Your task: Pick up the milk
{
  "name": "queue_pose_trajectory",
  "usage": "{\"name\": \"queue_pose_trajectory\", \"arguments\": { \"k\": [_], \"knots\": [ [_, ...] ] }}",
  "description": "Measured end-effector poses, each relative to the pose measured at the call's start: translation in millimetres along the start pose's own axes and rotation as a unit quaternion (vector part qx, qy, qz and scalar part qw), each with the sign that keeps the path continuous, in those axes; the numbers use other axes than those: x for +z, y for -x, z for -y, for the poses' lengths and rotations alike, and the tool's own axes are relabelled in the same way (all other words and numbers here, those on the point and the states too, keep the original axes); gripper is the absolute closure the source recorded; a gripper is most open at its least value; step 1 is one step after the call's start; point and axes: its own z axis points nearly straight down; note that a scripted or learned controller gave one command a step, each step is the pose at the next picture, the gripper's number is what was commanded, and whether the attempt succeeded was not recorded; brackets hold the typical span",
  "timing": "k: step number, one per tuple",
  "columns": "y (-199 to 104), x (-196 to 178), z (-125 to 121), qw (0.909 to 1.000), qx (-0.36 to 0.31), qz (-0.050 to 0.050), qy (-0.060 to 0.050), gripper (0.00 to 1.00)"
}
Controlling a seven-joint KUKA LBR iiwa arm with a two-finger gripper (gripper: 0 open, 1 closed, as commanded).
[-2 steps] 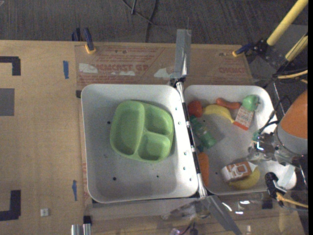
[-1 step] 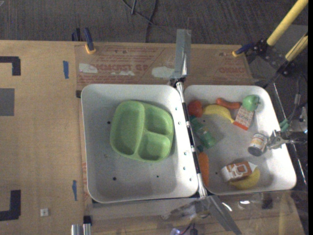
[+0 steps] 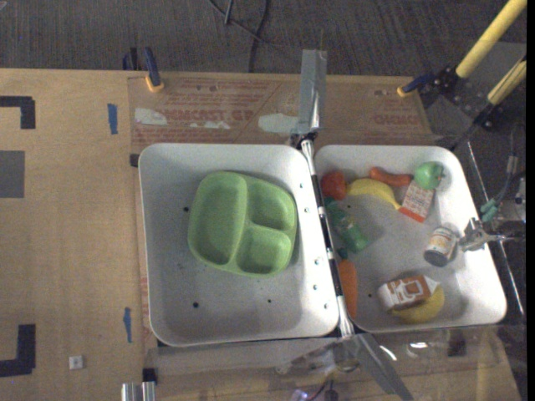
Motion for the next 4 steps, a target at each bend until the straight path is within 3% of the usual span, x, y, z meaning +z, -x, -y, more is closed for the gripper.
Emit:
{"name": "queue_pose_trajectory", "arguments": {
  "k": [1, 2, 3, 4],
  "knots": [
    [0, 0, 0, 1.0, 0.0, 0.0, 0.0, 0.0],
    [-92, 103, -9, 0.9957, -0.093, -0.003, -0.003, 0.0],
    [-102, 121, 3, 0.9778, -0.209, 0.003, 0.005, 0.0],
    [-30, 27, -8, 0.9411, -0.338, -0.001, 0.0, 0.0]
  ]
}}
